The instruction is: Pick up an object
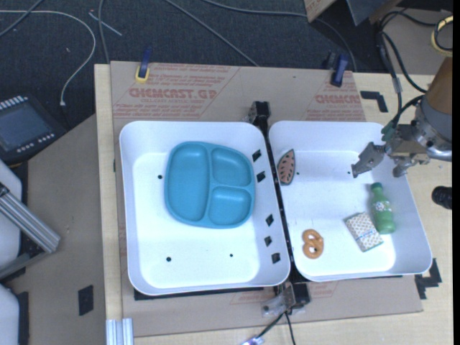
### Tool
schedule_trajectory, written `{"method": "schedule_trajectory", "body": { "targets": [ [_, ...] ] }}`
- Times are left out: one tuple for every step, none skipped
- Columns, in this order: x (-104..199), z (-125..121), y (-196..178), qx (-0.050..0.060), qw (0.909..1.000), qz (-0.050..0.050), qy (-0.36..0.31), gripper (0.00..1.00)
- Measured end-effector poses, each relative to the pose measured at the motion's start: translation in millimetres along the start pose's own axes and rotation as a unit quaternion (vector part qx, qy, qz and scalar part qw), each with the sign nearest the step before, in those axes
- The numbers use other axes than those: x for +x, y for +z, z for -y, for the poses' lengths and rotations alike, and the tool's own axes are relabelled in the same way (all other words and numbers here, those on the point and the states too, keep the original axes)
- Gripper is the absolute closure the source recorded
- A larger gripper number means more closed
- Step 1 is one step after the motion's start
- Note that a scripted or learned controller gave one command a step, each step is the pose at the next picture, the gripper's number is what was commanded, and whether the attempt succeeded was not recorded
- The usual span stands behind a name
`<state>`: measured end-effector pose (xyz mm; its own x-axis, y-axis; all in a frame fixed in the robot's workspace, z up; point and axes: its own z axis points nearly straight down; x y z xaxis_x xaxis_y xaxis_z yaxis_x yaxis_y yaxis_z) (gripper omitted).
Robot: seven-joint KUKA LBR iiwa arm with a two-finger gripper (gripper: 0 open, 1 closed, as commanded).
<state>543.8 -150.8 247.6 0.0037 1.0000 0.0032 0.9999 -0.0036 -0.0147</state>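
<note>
Tool [379, 160] fingers spread wide, holding nothing, above the right bin [338, 264].

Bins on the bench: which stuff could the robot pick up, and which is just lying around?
Could be picked up:
green plastic bottle
small patterned packet
brown pretzel
watermelon slice toy
blue divided plastic plate

Just lying about:
blue clamps
loose grey cables

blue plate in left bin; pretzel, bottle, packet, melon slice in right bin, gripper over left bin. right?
Not quite: the camera view shows the gripper over the right bin, near its far right corner, not the left bin. The rest holds: plate left; pretzel, bottle, packet, melon slice right.
</note>
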Motion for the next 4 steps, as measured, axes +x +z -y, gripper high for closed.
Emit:
{"method": "schedule_trajectory", "body": {
  "targets": [
    [0,-2,-7,-0.007,1.0000,0.001,-0.002,0.00],
    [8,-5,53,-0.004,1.0000,0.000,-0.002,0.00],
    [13,3,109,-0.004,1.0000,0.000,-0.002,0.00],
    [13,3,162,-0.005,1.0000,0.000,-0.002,0.00]
  ]
}}
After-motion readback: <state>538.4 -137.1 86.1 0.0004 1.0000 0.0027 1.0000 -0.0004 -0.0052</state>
